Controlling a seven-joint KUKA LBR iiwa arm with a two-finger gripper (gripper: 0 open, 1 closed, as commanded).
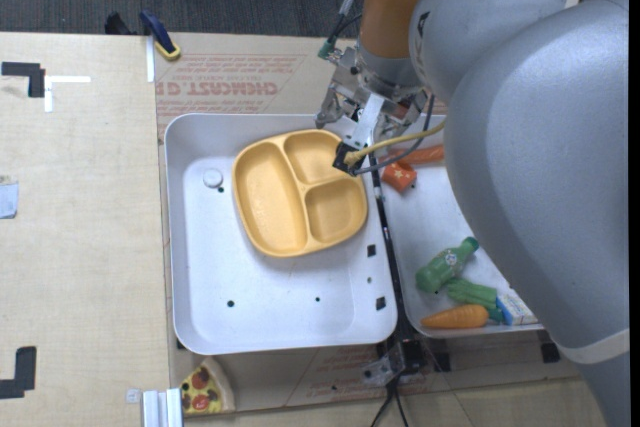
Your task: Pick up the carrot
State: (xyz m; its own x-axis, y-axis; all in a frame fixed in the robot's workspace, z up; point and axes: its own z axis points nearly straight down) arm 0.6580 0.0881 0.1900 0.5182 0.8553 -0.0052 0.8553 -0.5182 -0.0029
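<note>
The carrot (455,317) is orange and lies on its side near the front edge of the right bin (440,215), just in front of some green items. My gripper (347,113) hangs over the back edge where the two bins meet, above the far rim of a yellow divided plate (300,193). It is far behind the carrot and well apart from it. The wrist and the big grey arm hide the right part of the right bin.
The yellow plate lies in the left bin (200,265). In the right bin are a green bottle (447,265), a green piece (472,293), a red-orange item (400,177), an orange-red strip (425,155) and a small box (515,307). A toy pizza slice (200,391) lies in front of the bins.
</note>
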